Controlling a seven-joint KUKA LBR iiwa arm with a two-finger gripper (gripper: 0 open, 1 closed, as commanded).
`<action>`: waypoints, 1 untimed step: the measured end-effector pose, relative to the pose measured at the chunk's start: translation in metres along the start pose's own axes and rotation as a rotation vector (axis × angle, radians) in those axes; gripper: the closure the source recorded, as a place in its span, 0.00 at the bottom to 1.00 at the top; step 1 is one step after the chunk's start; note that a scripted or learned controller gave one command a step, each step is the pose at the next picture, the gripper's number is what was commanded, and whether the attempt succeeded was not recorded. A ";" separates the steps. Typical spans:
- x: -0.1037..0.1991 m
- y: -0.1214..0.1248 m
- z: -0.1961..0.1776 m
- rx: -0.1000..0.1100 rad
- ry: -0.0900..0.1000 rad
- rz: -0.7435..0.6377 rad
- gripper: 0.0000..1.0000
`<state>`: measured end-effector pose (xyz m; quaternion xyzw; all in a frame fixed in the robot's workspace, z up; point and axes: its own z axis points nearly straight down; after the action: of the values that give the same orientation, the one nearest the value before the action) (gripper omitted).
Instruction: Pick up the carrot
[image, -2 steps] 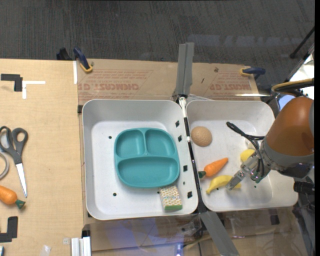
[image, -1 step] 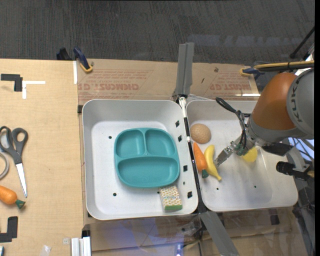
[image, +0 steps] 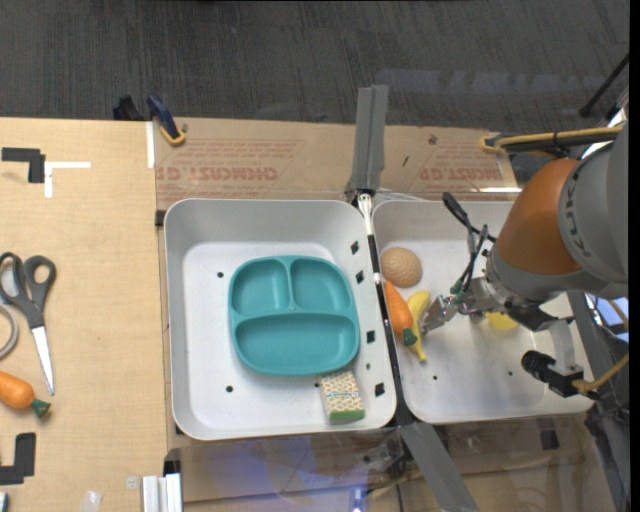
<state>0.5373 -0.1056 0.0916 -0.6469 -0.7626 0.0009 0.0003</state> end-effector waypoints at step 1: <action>-0.002 0.053 -0.001 -0.002 -0.001 0.134 0.00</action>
<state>0.5897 -0.0986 0.0925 -0.6964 -0.7176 0.0006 -0.0007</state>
